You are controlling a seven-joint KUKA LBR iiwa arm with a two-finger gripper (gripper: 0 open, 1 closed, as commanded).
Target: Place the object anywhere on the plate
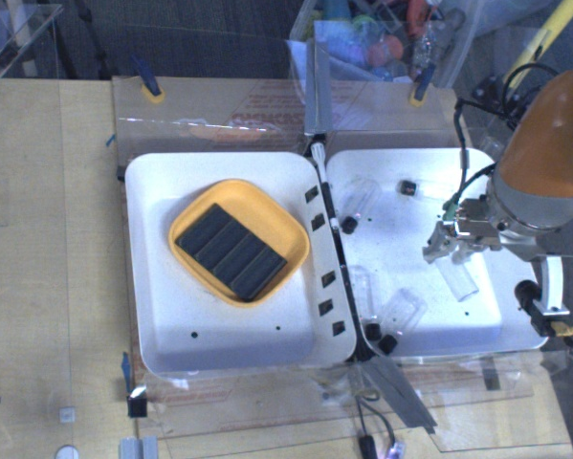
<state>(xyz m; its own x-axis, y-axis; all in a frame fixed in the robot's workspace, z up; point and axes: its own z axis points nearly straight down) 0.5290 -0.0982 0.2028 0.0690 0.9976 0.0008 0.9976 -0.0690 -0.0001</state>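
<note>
Left bin (152, 333): yellow plate (192, 216) w/ dark object (231, 248); gripper (443, 247) well apart over right bin (487, 318), grip state unclear.

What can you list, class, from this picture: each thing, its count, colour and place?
Bins: two, white, side by side on the bench.
Plate: one, yellow, in the left bin.
Ridged block: one, black, lying on the plate.
Clear plastic pieces: several, see-through, scattered in the right bin.
Small knob: one, black, upper part of the right bin.
Storage box: one, clear, holding coloured items, behind the bins.
Arm: one, grey with orange band, over the right bin.
Gripper: one, metal, above the right bin.
</note>
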